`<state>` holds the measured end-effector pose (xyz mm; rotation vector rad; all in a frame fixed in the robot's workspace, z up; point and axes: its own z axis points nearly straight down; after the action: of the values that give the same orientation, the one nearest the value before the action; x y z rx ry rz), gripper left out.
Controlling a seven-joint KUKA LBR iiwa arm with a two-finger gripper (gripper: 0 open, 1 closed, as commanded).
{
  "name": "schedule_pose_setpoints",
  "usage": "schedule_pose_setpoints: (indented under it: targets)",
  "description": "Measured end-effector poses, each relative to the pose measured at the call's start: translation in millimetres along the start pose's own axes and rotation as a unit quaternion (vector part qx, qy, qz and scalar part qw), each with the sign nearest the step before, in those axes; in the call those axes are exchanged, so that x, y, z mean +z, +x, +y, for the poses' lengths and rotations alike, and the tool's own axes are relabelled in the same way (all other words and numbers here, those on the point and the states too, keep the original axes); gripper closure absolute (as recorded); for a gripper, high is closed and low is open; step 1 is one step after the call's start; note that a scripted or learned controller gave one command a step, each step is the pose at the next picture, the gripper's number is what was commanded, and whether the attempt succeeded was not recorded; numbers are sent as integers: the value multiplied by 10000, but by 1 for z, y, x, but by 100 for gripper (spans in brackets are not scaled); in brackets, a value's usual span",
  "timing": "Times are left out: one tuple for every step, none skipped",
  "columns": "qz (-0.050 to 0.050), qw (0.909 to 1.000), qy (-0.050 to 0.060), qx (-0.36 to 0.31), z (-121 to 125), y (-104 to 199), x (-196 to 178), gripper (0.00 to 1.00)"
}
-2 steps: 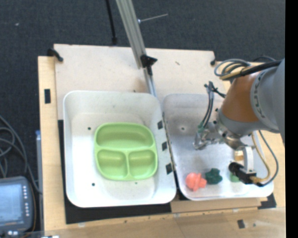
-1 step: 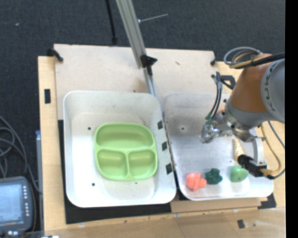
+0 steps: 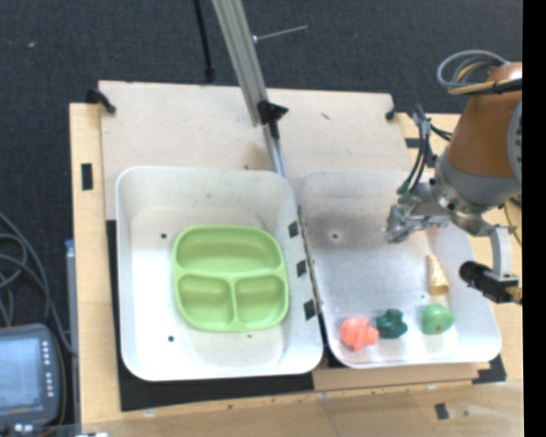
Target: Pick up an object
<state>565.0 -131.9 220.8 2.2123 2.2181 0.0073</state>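
The right-hand shallow white bin [image 3: 346, 209] holds small toys along its lower edge: an orange lump [image 3: 357, 332], a dark green piece [image 3: 391, 323] and a light green ball [image 3: 436, 318]. The gripper [image 3: 402, 225] hangs above them at centre right, nothing visibly held; the spread of its fingers I cannot tell. This looks like the approach step, and next it should drop down-frame onto one toy.

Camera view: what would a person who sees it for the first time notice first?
Probably the green tray, a divided one lying in the middle of the left bin. Next, the small toys along the near edge of the right bin: a pink one, a dark green one and a light green one. The gripper hangs over that bin's far half.
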Motion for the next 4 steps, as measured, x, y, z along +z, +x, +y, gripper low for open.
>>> schedule_pose_setpoints:
  targets:
    - [3,10000,15,-2,2,-2,-37,100]
    - [20,10000,39,-25,2,60,-32,100]
    - [23,10000,39,-28,-3,111,-41,100]
    - [23,10000,46,-28,-9,170,-28,100]
